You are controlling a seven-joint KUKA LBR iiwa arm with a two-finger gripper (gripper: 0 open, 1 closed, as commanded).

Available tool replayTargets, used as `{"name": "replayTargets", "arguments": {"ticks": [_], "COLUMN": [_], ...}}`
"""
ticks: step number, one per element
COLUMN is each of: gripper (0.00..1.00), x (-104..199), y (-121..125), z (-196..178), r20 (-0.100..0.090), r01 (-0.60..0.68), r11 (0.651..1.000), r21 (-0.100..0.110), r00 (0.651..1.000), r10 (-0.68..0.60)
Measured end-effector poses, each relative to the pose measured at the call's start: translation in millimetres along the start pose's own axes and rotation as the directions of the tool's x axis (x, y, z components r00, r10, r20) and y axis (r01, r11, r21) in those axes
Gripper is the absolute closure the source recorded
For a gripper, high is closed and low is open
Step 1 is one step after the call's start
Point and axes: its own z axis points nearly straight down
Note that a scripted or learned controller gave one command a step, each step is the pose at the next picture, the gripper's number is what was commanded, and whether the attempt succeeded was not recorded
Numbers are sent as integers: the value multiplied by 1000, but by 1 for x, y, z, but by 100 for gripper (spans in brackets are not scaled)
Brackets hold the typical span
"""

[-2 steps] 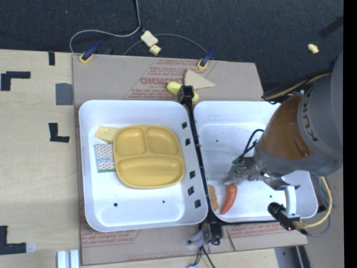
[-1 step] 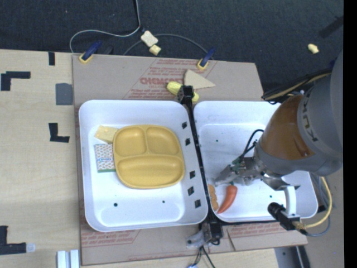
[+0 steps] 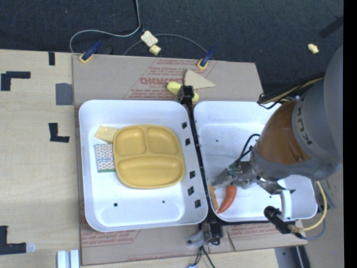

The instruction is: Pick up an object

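Orange is the thing to watch here: a little carrot-looking piece (image 3: 227, 198) lies in the right bin (image 3: 223, 119), down near the front-left corner, and the hand (image 3: 237, 175) hangs just above and a touch to the right of its upper end. The hand is all dark metal and wires at the end of the arm (image 3: 290, 141), and honestly I can't tell from this angle how far apart it's set, so no call on that. Nothing sits visibly in its grip.

The relation that matters: the carrot's long axis runs on a slant, from its top end near the hand down and leftward toward the bin's front wall. So the hand is already close to one end, not over the middle. My guess is it wants to shift slightly toward the bin's front-left and close across the short width, not along the length. The bin's divider wall (image 3: 192, 149) is just beside the carrot, which could crowd things.

Further out, the left bin (image 3: 134, 219) holds a yellow tray (image 3: 149, 156) with a couple of flat packets (image 3: 104, 152) at its left edge, well apart from the hand. Both bins sit on cardboard on the table (image 3: 33, 166).
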Motion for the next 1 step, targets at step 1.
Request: {"name": "replayTargets", "arguments": {"ticks": [1], "gripper": [100], "x": [0], "y": [1], "z": [-11], "r20": [0], "r01": [0], "r11": [1000], "r21": [-2], "r00": [1000], "r10": [0]}}
